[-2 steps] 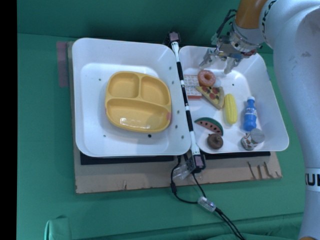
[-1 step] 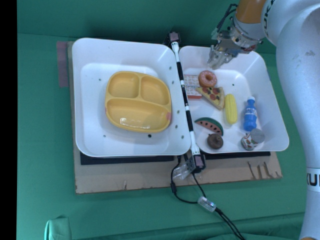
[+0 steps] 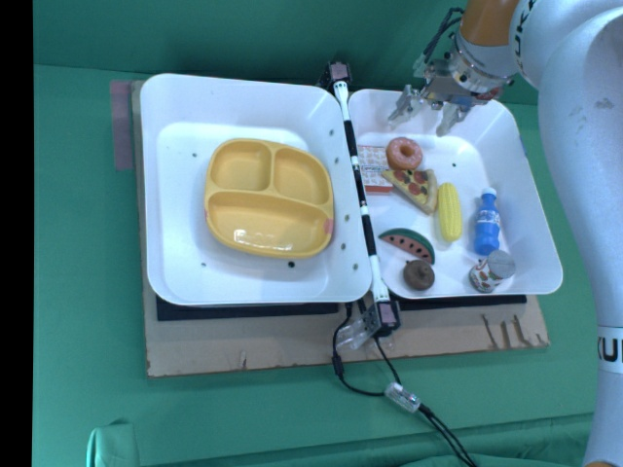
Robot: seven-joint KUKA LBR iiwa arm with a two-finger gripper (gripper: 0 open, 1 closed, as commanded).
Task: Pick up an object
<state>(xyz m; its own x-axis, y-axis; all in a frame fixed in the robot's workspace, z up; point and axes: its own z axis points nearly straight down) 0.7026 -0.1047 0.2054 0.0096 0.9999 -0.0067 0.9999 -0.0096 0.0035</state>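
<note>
Overhead view of the desk [image 3: 243,343] carrying two white bins. The claw [image 3: 426,108] is hovering over the far edge of the right bin [image 3: 531,212], its fingers [image 3: 401,107] spreading open and gripping nothing. The toy foods are lying toward the camera from it: the frosted doughnut [image 3: 404,153] is sitting nearest, just below and slightly left of the fingertips, with the pizza slice [image 3: 413,187] next, its long axis running diagonally toward the near right. The corn cob [image 3: 449,211] and blue bottle [image 3: 486,222] are lying farther on, both lengthwise along the bin's depth; the watermelon slice [image 3: 407,244], chocolate doughnut [image 3: 419,275] and small jar [image 3: 493,270] are resting near the front wall. The arm is entering from the right, wrist pointing steeply down with the orange band [image 3: 496,8] uppermost. The doughnut is likely calling for a short descent toward the camera. The left bin [image 3: 175,105] is holding a yellow divided plate [image 3: 270,198].
</note>
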